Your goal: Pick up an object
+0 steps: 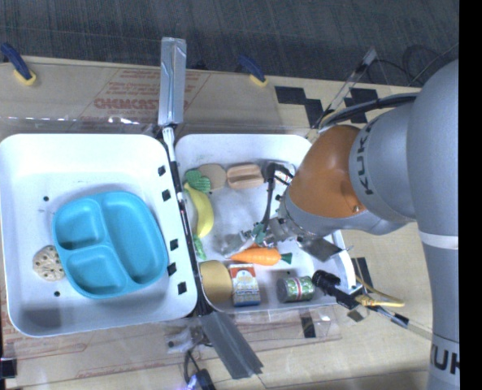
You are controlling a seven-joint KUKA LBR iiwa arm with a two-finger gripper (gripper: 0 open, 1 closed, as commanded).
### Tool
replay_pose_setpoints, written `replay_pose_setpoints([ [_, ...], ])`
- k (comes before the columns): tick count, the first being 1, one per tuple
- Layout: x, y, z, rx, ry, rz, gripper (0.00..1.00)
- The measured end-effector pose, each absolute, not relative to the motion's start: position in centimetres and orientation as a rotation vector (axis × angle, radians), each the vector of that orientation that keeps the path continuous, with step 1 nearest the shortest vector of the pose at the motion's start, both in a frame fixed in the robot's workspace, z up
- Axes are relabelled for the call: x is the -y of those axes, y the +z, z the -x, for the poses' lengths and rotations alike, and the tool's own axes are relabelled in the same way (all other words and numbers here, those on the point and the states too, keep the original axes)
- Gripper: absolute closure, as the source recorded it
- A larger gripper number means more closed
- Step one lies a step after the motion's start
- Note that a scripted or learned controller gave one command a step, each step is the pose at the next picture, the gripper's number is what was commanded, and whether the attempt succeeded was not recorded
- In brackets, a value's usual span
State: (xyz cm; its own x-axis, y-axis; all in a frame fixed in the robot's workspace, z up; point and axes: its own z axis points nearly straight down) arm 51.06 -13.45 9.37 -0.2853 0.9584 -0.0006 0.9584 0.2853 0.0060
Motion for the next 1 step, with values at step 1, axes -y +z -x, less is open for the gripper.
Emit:
replay_pose_setpoints([
  [1,13.52,10.15,-51.14,-2.516,0.007,-1.876,1.00],
])
